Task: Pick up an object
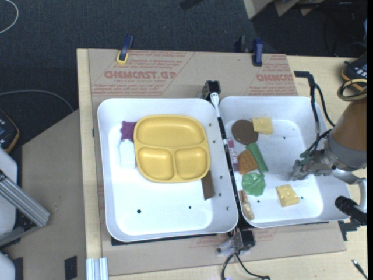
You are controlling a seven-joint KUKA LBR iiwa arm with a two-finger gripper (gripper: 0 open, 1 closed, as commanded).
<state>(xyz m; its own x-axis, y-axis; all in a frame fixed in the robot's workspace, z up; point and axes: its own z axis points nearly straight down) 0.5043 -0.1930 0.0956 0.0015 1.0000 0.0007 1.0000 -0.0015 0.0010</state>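
your jaws [303, 169] hang in the right bin [280, 107], near the cheese [287, 195]; you cannot tell their state.

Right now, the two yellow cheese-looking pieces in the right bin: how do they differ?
The upper yellow piece lies near the back of the right bin, beside the brown round piece; the lower yellow piece lies near the front, right of the green leafy item. The upper one looks flatter and paler; the lower looks chunkier and deeper yellow. The gripper is nearer the lower one. Both are small, blocky, and lying loose.
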